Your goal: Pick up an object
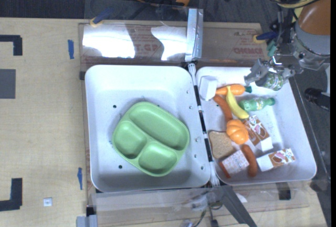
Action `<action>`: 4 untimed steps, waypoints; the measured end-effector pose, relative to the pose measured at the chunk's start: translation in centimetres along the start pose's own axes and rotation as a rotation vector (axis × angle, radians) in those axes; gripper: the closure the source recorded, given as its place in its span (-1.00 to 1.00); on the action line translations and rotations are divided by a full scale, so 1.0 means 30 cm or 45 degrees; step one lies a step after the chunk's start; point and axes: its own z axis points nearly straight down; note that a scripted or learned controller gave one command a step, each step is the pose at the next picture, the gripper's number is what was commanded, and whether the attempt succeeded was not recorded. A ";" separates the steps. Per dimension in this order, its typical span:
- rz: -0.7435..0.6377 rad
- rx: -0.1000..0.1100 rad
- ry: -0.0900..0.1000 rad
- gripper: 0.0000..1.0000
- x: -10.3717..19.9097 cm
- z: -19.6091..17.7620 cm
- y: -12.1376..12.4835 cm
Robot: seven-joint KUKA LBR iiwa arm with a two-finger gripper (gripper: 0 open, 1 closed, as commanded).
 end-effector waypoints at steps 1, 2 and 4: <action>-0.159 -0.003 -0.001 -1.00 0.024 0.416 -0.043; -0.244 -0.035 -0.009 -1.00 0.022 0.506 -0.113; -0.657 -0.075 -0.032 -1.00 0.032 0.562 -0.081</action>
